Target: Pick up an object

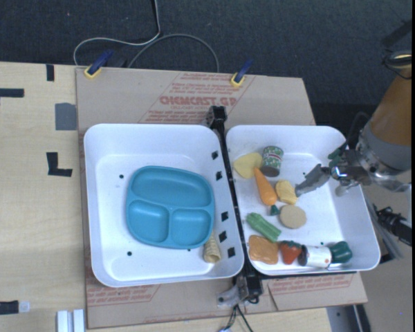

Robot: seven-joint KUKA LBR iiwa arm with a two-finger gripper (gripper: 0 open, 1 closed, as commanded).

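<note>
In the right bin (346, 206), over toward its 3 o'clock side, the gripper (310, 181) is reaching in from the arm (391, 126), and honestly I can't tell how far apart its tips are or whether there's anything in them, it's too small and dark against the white. It looks like it's pointing toward 9 o'clock at the little pile of toy food, and nothing seems lifted, so I'd say the pick hasn't happened yet. The closest candidates are the small yellow piece (286, 191) just beside the tip and the tan round cookie thing (292, 217) a bit toward 6 o'clock from it. The carrot (265, 187) lies next to those, with a yellow lump (247, 164) and a dark can (271, 160) up toward 12 o'clock. Lower down there's a green pepper or pickle (263, 225), an orange bread-looking piece (263, 250), a red tomato-ish bit (289, 252) and a white bottle with a green cap (326, 254) along the 6 o'clock edge. The left bin (100, 185) has a blue divided plate (170, 206) in the middle and a small beige thing (211, 251) at about 5 o'clock. My guess: still on the approach, with closing, gripping and lifting all left to do.
</note>
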